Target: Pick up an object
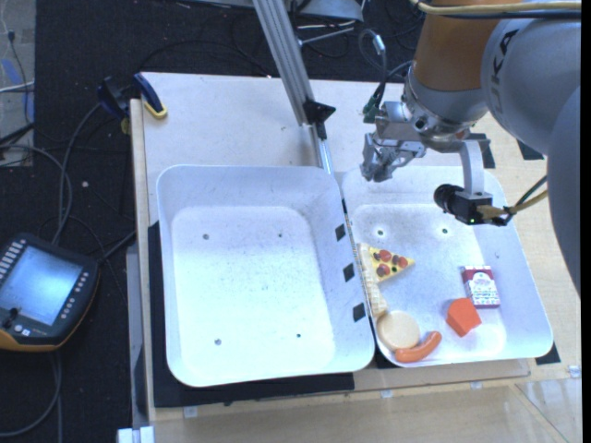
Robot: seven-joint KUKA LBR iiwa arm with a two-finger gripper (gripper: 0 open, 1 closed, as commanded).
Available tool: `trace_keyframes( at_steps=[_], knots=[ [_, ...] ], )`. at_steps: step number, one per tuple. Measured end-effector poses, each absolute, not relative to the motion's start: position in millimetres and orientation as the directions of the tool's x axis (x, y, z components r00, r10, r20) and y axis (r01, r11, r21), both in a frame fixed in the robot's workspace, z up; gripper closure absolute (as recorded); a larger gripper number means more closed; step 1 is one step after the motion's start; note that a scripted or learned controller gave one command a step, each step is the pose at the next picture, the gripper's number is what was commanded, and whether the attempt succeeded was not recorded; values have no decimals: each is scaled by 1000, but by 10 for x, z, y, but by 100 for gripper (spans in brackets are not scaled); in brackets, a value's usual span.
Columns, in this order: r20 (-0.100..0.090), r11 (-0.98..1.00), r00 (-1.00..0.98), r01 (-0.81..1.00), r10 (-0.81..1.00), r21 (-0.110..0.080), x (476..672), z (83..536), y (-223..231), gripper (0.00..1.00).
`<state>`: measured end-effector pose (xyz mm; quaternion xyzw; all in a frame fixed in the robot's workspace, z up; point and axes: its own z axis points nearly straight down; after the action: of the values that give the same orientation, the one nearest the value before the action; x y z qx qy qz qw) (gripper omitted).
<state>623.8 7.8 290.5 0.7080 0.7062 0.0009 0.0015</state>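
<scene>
My gripper (378, 168) hangs over the far left corner of the right bin (524, 275), well above the floor, with nothing visible between its fingers. In that bin lie a pizza slice (387, 263) near the left wall, a red and white carton (480, 287) at the right, an orange block (463, 317) in front of it, a round cream disc (398, 328) and a sausage (419, 346) at the near left corner. All of them sit nearer the camera than the gripper.
The left bin (245, 275) lies beside the right one, sharing a ridge with black clips. A slanted metal bar (286, 53) rises behind the bins. A handheld pendant (42, 289) rests off the bench at left.
</scene>
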Motion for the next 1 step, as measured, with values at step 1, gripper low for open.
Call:
trace_keyframes(
  at_steps=[1],
  knots=[
    [1, 2, -2, 1000, 1000, 4, 6583, 3653, 479, 100]
  ],
)
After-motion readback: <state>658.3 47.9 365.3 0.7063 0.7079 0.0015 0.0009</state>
